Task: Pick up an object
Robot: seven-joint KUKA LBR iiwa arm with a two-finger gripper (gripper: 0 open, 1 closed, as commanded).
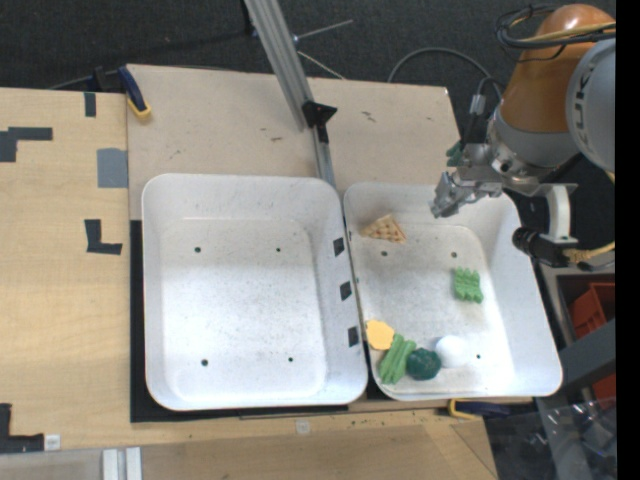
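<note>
We see the two-finger gripper [445,204] above the right white bin's [520,298] far rim — finger state unclear, nothing visibly held; tan waffle-patterned wedge [384,230] nearest.

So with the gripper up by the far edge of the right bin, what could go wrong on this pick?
1. The gripper hangs near the right bin's far rim; a straight descent might clip it.
2. The yellow piece, green stalk, dark green object and white ball crowd the near corner, so a grasp there could scatter them.
</note>
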